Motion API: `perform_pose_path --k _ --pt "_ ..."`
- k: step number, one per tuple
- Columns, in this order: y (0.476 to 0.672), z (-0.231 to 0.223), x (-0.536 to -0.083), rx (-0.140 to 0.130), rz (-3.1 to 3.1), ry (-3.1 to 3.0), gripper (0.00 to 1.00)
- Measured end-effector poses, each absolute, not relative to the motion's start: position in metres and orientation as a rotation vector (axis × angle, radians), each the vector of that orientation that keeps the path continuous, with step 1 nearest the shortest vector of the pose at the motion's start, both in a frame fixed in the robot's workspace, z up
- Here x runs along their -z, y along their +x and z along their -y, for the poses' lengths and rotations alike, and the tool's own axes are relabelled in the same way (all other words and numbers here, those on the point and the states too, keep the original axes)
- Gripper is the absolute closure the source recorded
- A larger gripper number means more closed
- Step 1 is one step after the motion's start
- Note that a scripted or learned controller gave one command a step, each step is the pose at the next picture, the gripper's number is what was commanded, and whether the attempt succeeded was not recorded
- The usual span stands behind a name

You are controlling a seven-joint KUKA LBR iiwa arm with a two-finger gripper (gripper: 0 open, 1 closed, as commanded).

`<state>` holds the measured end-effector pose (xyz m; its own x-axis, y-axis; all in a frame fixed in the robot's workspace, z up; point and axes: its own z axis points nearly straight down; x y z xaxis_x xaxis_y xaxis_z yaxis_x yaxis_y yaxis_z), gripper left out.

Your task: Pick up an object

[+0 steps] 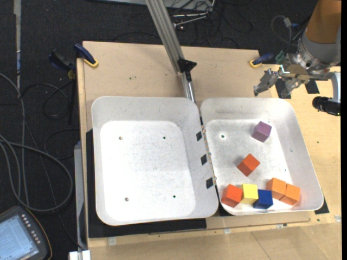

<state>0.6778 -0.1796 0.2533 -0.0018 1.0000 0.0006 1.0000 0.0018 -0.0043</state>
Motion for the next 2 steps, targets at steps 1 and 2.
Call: perform_pose_path --k 1,2 --pt "0.678 0.179 -0.256 -0.002 2.225 -2.217 0.0" --pt "0.673 0.18 -0.193 -0.006 2.218 -2.219 0.0"
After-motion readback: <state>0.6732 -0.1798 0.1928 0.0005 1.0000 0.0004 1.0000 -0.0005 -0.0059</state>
